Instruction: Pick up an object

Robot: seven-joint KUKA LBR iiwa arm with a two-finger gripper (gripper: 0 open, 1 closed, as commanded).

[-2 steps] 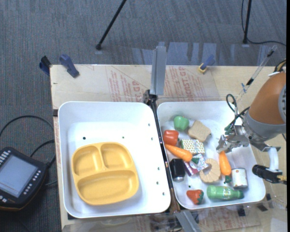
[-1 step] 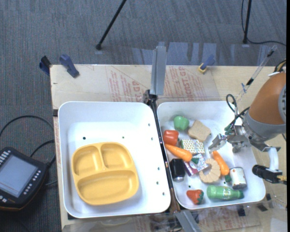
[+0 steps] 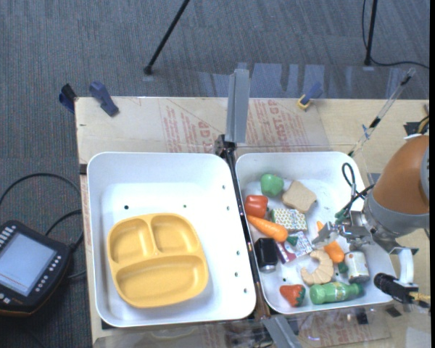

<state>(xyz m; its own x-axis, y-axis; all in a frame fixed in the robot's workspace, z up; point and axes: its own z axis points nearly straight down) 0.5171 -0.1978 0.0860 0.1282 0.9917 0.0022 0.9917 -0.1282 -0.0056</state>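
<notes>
The right bin (image 3: 326, 164) holds several toy foods: a green pepper (image 3: 272, 185), a bread slice (image 3: 299, 196), a red tomato (image 3: 256, 205), a carrot (image 3: 268, 228), a patterned box (image 3: 288, 218), a black can (image 3: 266, 254), a croissant (image 3: 319, 268), a small orange piece (image 3: 335, 252), a silver can (image 3: 357, 265), a green bottle (image 3: 333, 293) and a red strawberry (image 3: 292, 293). My gripper (image 3: 339, 230) hangs low over the right side of this bin, just above the orange piece and the croissant. Nothing shows as held in it.
The left bin (image 3: 167, 172) holds a yellow divided plate (image 3: 158, 258). A grey upright post (image 3: 238, 114) stands behind the join of the bins. A black cable (image 3: 348, 174) loops by the right bin's far right corner. A teach pendant (image 3: 18, 263) lies on the floor at left.
</notes>
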